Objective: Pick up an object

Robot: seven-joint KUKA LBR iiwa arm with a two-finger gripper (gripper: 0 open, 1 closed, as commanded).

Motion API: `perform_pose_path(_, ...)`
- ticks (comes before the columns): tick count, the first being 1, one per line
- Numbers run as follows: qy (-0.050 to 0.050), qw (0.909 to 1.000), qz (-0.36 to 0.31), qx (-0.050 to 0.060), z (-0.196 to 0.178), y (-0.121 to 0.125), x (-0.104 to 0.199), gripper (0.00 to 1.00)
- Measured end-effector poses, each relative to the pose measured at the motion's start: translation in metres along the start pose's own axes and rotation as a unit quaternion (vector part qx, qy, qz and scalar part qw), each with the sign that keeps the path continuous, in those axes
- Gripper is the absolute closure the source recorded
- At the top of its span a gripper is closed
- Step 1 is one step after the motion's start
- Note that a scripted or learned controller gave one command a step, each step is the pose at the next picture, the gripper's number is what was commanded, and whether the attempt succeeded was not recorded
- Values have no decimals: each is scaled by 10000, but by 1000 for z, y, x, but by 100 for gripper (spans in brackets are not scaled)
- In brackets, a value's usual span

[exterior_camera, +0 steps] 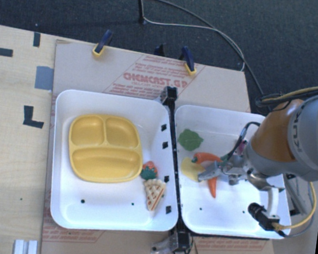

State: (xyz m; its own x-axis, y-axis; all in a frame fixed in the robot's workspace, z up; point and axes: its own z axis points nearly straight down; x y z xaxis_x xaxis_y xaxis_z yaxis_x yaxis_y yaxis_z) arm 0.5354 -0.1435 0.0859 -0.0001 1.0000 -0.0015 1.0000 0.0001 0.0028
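Observation:
My gripper (210,173) is low in the right bin (216,222), among a small cluster of toy food. An orange carrot piece (204,158) lies just above its fingers, and another orange piece (213,187) lies just below them. A pale yellow piece (188,167) rests to the left of the fingers. A green leafy piece (190,139) lies further up the bin. The grey fingers are spread slightly around the orange pieces, and nothing is clearly lifted between them.
The left bin (55,197) holds a yellow divided plate (105,148), a small red and green piece (149,170) and a waffle-cone wedge (153,194). A black divider (173,149) separates the bins. Blue and yellow clamps (102,44) (188,59) hold the cardboard at the back.

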Motion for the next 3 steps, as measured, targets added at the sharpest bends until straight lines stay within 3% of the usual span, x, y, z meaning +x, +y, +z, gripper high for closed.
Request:
perform_pose_path(1, 3, 10000, -1, 8, 1, 15, 5, 0)
perform_pose_path(2, 8, 10000, -23, 3, 1, 66, 51, 0)
perform_pose_path(3, 5, 10000, 8, 15, -22, 25, 34, 0)
